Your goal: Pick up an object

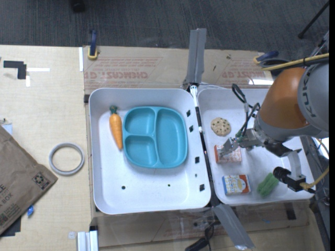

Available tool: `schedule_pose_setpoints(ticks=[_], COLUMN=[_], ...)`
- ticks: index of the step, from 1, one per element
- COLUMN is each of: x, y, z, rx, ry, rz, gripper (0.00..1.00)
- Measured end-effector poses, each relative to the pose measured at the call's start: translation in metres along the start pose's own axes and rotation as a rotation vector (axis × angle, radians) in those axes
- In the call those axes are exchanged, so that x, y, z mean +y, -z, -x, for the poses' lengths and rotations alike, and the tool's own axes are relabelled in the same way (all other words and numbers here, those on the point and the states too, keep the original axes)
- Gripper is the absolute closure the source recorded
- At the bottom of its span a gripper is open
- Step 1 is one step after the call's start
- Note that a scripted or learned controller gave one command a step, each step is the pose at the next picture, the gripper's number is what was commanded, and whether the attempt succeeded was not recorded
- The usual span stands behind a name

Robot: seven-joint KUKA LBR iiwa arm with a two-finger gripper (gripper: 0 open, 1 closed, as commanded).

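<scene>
My gripper [228, 149] is low in the right bin [252, 104], right at the top left of a small pink and white box [234, 157] that lies flat on the bin floor. I see nothing lifted off the floor. A round chocolate-chip cookie [221, 126] lies just behind the gripper. In front of it sit a small blue and orange carton [235, 184] and a green oblong thing [267, 184]. The grey arm with its orange band [285, 101] comes in from the right over the bin.
The left bin [95, 156] holds a blue divided plate [156, 137] and an orange carrot [115, 130] beside it. On the bench to the left lie a grey tape ring [66, 158] and a brown cardboard box [18, 179].
</scene>
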State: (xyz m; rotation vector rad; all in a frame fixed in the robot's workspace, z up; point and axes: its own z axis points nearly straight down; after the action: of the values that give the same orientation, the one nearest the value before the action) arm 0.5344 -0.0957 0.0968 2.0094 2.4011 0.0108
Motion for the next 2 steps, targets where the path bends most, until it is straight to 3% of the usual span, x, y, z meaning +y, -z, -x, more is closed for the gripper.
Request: schedule_pose_setpoints(ticks=[1, 2], x=[0.0003, 0.0003], y=[0.0095, 0.0096], z=[0.0012, 0.0011], rx=[0.000, 0.000], ry=[-0.004, -0.003], rz=[0.000, 0.000], gripper=[1.00, 0.00])
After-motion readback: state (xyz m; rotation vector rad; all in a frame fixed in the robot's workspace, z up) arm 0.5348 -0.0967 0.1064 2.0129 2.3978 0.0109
